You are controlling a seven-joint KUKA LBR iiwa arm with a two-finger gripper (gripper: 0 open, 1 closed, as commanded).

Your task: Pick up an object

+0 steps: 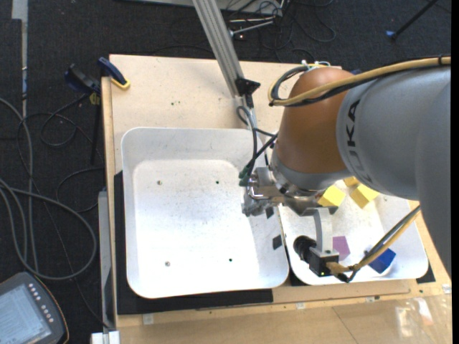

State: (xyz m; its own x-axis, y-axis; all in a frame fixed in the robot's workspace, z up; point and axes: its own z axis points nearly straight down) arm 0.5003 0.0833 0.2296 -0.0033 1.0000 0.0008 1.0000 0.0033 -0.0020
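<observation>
My gripper [259, 205] hangs below the big grey arm and orange band, over the seam between the two white bins. In the right bin [409, 271] lie two yellow blocks [331, 196] [362, 195], a small purple block [341, 246] and a blue block [382, 261]. The yellow blocks sit just right of the wrist, partly hidden by the arm. The purple and blue blocks lie nearer the front, apart from the gripper. I see nothing held in the gripper.
The left bin [143, 192] shows only small dark specks. A black part with cables [310, 254] hangs from the arm over the right bin's front. A metal pole [219, 38] slants across the back of the bench. A blue and yellow clamp [113, 73] sits at the far left corner.
</observation>
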